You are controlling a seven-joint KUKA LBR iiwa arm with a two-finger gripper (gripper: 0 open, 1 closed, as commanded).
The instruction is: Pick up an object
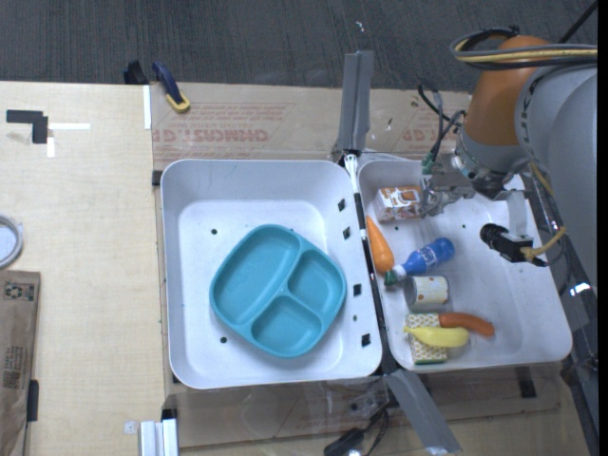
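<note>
The right bin (532, 335) holds a small snack box (398, 201) at the back, an orange carrot (380, 245) along the left wall, a blue bottle (424, 257), a grey can (427, 292), a yellow banana (437, 335), a small orange piece (467, 325) and a sponge-like block (427, 351). My gripper (435, 198) hangs low at the back of this bin, just right of the snack box and close to it. The wrist hides its fingertips.
The left bin (185, 255) holds a blue three-compartment plate (277, 291). A grey divider post (356, 103) rises between the bins at the back. A clamp (171, 88) and tape roll (6, 243) lie on the bench to the left.
</note>
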